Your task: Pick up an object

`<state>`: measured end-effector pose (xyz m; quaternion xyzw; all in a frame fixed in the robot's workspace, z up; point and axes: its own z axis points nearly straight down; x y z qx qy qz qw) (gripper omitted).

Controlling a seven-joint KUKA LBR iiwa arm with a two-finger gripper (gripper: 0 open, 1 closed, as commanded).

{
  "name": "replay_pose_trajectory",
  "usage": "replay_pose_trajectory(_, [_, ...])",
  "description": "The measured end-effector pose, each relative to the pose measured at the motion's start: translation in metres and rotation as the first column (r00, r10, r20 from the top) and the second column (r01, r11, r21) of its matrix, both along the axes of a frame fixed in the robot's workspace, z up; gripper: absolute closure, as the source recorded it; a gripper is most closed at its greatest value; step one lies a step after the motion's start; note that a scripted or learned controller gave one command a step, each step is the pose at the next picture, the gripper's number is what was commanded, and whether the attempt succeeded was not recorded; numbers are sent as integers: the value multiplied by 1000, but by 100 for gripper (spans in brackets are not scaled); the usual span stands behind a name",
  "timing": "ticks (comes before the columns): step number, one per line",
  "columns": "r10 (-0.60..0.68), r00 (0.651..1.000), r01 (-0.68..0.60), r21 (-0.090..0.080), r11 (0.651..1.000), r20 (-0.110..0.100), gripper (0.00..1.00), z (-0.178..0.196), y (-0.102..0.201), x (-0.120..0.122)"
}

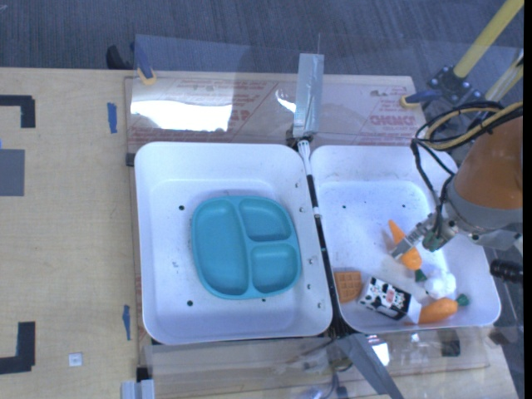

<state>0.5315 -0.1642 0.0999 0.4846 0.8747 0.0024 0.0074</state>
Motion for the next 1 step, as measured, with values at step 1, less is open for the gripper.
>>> replay_pose_trajectory(1, [-98, 995, 98, 6, 995, -5, 100, 105, 78, 92])
